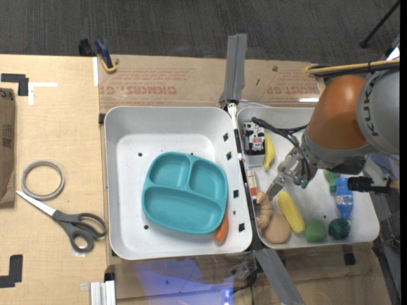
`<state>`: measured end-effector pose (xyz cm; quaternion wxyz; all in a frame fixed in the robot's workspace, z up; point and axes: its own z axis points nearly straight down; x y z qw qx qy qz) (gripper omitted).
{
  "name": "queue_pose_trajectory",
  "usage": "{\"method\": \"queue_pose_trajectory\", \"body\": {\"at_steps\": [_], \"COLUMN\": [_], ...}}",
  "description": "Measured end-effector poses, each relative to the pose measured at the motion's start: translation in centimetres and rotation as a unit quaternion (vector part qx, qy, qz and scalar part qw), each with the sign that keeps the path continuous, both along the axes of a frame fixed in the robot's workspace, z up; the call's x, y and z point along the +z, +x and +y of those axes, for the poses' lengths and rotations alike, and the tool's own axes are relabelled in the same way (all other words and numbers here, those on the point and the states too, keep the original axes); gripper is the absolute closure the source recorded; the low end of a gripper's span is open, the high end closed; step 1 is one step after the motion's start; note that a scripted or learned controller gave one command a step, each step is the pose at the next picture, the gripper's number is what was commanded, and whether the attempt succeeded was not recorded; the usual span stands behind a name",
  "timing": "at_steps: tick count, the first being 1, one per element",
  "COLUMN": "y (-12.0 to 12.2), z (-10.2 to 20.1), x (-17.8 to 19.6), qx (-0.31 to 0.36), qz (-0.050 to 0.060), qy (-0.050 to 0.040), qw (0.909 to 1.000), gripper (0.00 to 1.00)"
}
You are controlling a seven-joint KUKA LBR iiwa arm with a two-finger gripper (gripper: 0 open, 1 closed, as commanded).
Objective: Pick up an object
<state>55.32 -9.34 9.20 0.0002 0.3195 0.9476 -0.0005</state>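
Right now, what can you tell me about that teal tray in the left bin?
The tray is a teal plate with rounded corners, plastic by its look, split into three compartments: two smaller ones at the far side, one wide one nearer the camera. It lies flat and slightly turned on the floor of the left bin, all compartments bare. An orange carrot rests against its near right corner.

My arm's orange band (340, 110) is glossy and smooth; the grey casing (385, 107) beside it is matt. Both bins (117, 170) look like smooth white plastic. The teal divided tray (184, 192) is matt plastic. The bench top (51, 246) is pale wood, the sheet behind it (165, 84) matt cardboard.
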Motion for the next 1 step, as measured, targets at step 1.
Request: {"method": "queue_pose_trajectory", "body": {"at_steps": [1], "y": [-3.71], "z": [-0.36], "x": [-0.01], "qx": [0.011], "qz": [0.000], "qy": [0.0002], "qw": [0.9999], "gripper": [0.00]}}
